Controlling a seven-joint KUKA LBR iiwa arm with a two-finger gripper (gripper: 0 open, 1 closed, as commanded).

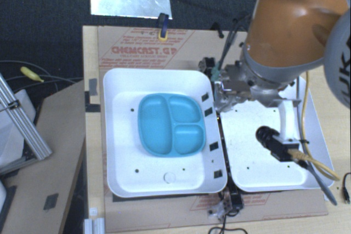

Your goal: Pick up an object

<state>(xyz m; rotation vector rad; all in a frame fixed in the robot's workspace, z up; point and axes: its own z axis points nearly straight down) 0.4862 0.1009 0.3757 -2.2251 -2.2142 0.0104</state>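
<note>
While two white bins sat side by side, one blue divided plate (171,124) lay in the left bin (123,172); the arm's bulk hid the gripper (226,97), its state unclear.

The arm (296,24), large and close to the camera, ran off the top and right edges of the view and hid the far part of the right bin (263,172), so whatever lay beneath it could not be made out. The gripper (225,93) sat low at the divide between the two bins, mostly covered by the wrist above it, and its finger position could not be judged. A small pale round mark (169,177) on the left bin's (126,183) floor, near the blue divided plate (171,124), was too small to identify.
</note>
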